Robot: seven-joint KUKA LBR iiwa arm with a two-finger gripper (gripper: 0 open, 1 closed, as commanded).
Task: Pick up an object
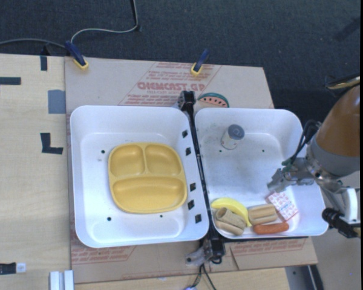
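In the right bin (248, 116), my gripper (282, 180) hangs low near the right wall, just above a white packet with red print (283, 205). Along the bin's front edge lie a yellow banana (228, 205), a tan bread roll (230, 222), a hot dog in a bun (262, 213) and an orange sausage (270, 228). A small grey cup (233, 135) stands near the bin's back. I see nothing held by the gripper.
The left bin (85, 162) holds a yellow divided plate (147, 177). A black divider with clips (193, 162) runs between the bins. The arm's grey and orange body (342, 132) comes in over the right bin's right wall. Cardboard (169, 83) lies under both bins.
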